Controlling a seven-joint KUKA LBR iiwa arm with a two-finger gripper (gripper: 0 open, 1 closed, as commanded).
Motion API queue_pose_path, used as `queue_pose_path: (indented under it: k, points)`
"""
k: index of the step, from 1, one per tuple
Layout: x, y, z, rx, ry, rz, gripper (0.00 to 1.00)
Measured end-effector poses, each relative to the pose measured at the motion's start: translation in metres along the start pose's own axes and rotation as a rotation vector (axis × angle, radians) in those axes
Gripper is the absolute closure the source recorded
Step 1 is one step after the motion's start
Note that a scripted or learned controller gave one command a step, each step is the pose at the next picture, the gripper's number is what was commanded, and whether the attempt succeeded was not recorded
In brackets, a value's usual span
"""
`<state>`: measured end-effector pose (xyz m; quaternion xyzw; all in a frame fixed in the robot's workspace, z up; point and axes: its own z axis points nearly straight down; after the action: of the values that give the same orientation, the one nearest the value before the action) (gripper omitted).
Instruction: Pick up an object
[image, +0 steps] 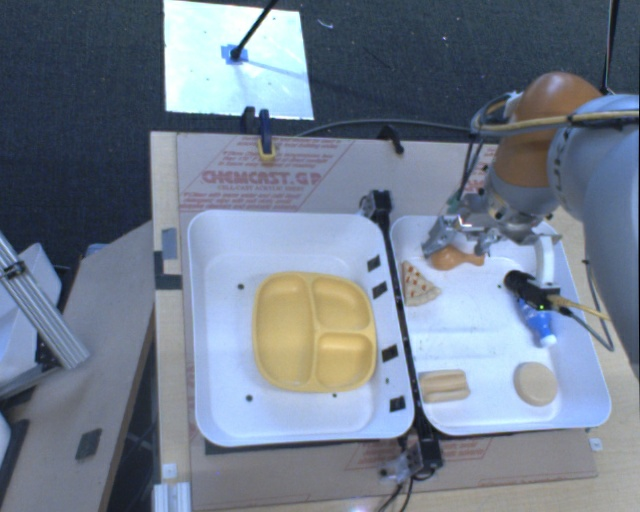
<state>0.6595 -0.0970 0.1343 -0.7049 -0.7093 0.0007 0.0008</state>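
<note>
Dark carpet is surrounding the bench, where two white bins are sitting side by side. The left bin (215, 300) is holding a yellow divided plate (314, 331). In the right bin (590, 395), the gripper (455, 236) is hanging at the far corner, just over a brown drumstick-shaped toy (455, 258). The fingers are looking spread, but I cannot tell if they are gripping anything. The toy's long axis is running left to right, thick end toward the bin's middle. I am thinking the rounded shape could be slipping out, or the bin wall could be blocking one finger.
</note>
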Motion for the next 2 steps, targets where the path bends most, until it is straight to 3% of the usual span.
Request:
queue_pose_path:
  k: [1, 2]
  points:
    - [-0.001, -0.001, 0.051, 0.003, -0.002, 0.002, 0.00]
    - [-0.001, -0.002, 0.041, 0.013, 0.002, 0.001, 1.00]
